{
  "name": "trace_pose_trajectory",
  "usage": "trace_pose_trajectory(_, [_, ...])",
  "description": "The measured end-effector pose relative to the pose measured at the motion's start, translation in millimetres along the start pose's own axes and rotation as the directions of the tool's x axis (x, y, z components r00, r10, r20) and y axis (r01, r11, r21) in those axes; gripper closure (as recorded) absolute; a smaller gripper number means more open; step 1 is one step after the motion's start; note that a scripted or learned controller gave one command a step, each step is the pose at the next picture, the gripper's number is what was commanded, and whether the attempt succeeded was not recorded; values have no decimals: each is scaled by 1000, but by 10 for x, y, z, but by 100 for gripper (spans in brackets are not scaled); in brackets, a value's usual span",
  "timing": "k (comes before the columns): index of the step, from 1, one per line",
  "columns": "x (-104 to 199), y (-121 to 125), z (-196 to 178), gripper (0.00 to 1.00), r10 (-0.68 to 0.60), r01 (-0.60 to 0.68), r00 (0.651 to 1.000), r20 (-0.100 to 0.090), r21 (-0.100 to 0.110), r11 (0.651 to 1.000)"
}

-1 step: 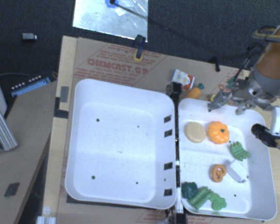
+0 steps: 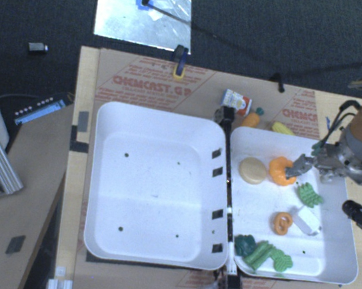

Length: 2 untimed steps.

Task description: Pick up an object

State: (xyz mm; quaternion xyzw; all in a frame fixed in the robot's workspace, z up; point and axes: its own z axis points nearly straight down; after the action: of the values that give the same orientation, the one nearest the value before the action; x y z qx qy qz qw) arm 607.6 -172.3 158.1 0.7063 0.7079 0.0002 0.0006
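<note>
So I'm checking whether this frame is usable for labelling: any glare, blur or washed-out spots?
Camera view: the silver sheet at the top shows patchy glare; the left bin is bright and nearly washed out, with soft shadow along its rim; the small items in the right bin are slightly soft but tellable; the gripper is a bit blurred.

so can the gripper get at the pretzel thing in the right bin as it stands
Probably yes. The pretzel-shaped piece lies flat with bare bin floor around most of it; a white block sits just to its right. The gripper is over the orange object, nothing between.
</note>
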Motion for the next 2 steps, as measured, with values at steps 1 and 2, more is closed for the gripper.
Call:
trace_pose_trajectory(1, [-300,-245,304,0,0,0,1000,1,-1,1000])
trace_pose_trajectory(2, [-339,37,728,0,-3,3,1000,1,-4,1000])
